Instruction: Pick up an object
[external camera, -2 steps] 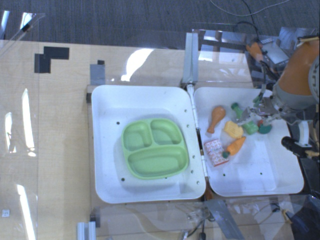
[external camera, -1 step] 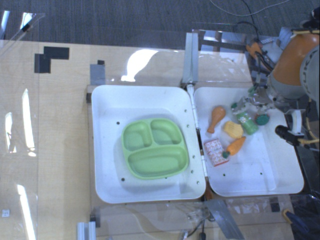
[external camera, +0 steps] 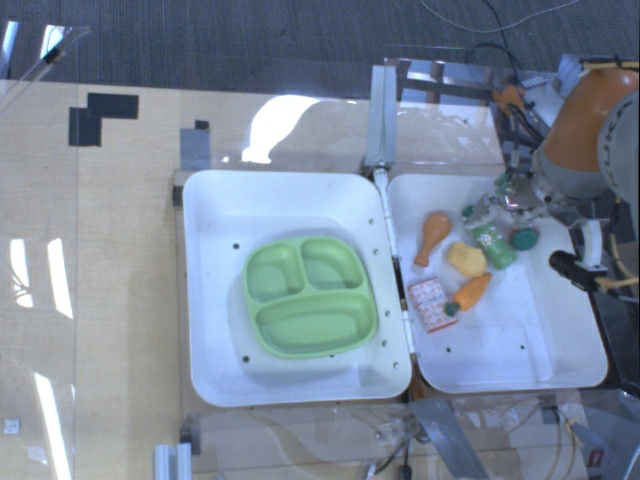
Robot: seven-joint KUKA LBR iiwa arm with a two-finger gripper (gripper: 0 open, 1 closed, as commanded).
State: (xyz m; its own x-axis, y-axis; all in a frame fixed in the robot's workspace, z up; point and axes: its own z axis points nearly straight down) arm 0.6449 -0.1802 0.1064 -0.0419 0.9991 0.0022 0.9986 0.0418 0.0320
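Over the right bin (external camera: 560, 363), the tool (external camera: 508, 205) is hanging above the clustered toys, drumstick (external camera: 433, 235), yellow piece (external camera: 465, 259), carrot (external camera: 471, 291) and green item (external camera: 497, 247), seemingly choosing one to grab, while the green tray (external camera: 310, 298) is sitting apart in the left bin (external camera: 215, 268).

A grey KUKA arm (external camera: 610, 143) is seen at the right edge, wrapped by a broad, rounded orange band (external camera: 585, 118) above the wrist. Below it, the hand (external camera: 510, 203) is made up of pale metallic, partly translucent parts. Dark cables (external camera: 520, 88) are trailed behind the arm.
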